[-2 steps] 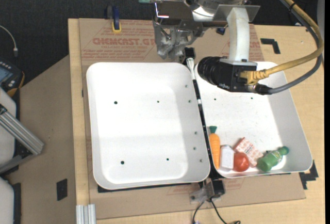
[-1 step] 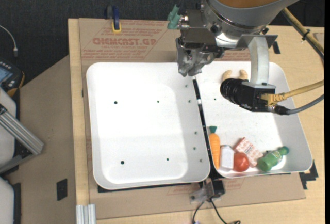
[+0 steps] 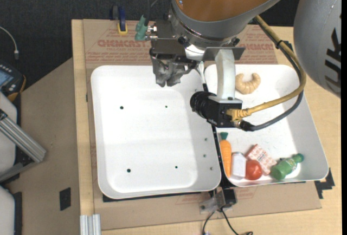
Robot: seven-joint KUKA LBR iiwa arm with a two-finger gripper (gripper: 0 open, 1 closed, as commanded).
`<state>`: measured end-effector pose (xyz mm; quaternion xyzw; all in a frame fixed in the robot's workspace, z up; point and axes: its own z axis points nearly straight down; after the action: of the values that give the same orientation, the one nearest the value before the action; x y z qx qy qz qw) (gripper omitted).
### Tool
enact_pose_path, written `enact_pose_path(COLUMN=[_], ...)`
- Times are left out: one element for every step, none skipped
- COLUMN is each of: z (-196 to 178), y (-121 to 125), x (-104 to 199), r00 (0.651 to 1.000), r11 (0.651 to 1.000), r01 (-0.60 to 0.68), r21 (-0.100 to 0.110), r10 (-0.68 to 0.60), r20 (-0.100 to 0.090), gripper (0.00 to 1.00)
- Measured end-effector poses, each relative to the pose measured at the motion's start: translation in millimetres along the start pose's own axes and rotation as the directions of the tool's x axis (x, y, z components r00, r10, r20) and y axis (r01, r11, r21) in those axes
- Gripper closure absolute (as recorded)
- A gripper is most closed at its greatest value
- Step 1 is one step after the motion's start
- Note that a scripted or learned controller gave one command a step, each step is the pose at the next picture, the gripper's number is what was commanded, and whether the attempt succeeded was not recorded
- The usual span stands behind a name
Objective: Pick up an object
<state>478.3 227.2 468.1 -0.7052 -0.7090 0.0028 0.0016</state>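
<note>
- Jaws (image 3: 169, 74) hang over the left bin (image 3: 108, 120), beyond the croissant (image 3: 248, 83); their state cannot be told.
- Recentre over the croissant before you descend.

From my feed I see the bench (image 3: 59, 115), pale wood, filling the middle of the frame. A brown cardboard sheet (image 3: 84, 44) with red lettering lies flat on it. On that sheet sit two shallow white bins side by side, touching: the left bin (image 3: 108, 174) at centre-left and the right bin (image 3: 312, 147) at lower right.
</note>
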Motion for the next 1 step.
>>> enact_pose_path(z=[103.8], y=[0.4], x=[-54.4], r00=[1.000], r11=[1.000], r01=[-0.012], r21=[0.006], r10=[0.012], r20=[0.004], gripper=[1.00])
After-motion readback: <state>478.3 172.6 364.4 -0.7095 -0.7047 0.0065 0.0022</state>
